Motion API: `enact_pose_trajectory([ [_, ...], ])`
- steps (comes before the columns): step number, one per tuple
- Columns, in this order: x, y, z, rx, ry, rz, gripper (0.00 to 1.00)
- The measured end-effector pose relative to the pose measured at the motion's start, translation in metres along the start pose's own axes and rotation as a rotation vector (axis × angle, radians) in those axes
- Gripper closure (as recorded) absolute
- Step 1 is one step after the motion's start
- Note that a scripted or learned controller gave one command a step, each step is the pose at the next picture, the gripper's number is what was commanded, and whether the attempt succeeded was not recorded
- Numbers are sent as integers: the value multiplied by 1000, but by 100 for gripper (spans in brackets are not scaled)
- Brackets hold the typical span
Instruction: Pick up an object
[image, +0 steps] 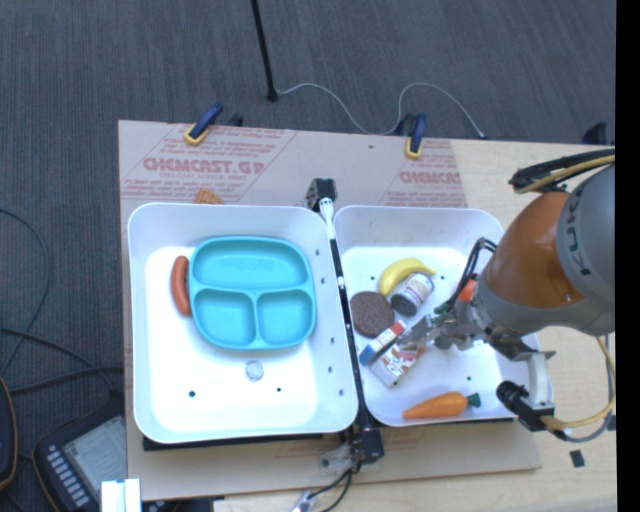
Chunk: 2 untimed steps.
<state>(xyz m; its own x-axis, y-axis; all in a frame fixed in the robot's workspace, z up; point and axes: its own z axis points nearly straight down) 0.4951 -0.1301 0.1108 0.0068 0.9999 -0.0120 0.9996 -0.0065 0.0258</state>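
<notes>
Setting: dark grey carpet under a board (300, 165) printed "CHEMCAST GP" in red, clamped at its far edge by a blue-handled clamp (204, 122) and another (414, 136). A cable runs across the floor behind.

Camera view, bins: we see two shallow white bins side by side, the left bin (160, 400) well away from the arm, the right bin (470, 222) under it.

Gripper: the gripper (432, 332) sits low over the middle of the right bin, below the orange wrist band. We cannot tell how its fingers stand, nor whether anything is caught.

Task objects near the gripper: a small carton-like packet (392, 363) just beside and slightly nearer the camera; its print is too small for us to read. A marker-like stick (382, 343) lies against it. A dark round disc (372, 313) sits beyond that, toward the divider. A small jar (410, 294) and a banana (404, 270) lie on the far side. A toy carrot (438, 405) rests near the front wall.

Far from the gripper: a blue divided tray (252, 293) with a sausage (180, 285) beside it, in the left bin.

Why so placed: we judge the clutter is loose scatter for grasp trials, and the gripper is aimed at the packet cluster.
</notes>
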Motion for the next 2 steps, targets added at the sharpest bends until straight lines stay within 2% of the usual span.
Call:
enact_pose_trajectory([
  [1,3,0,1,-3,0,0,0],
  [2,11,4,-12,-2,17,-10,100],
])
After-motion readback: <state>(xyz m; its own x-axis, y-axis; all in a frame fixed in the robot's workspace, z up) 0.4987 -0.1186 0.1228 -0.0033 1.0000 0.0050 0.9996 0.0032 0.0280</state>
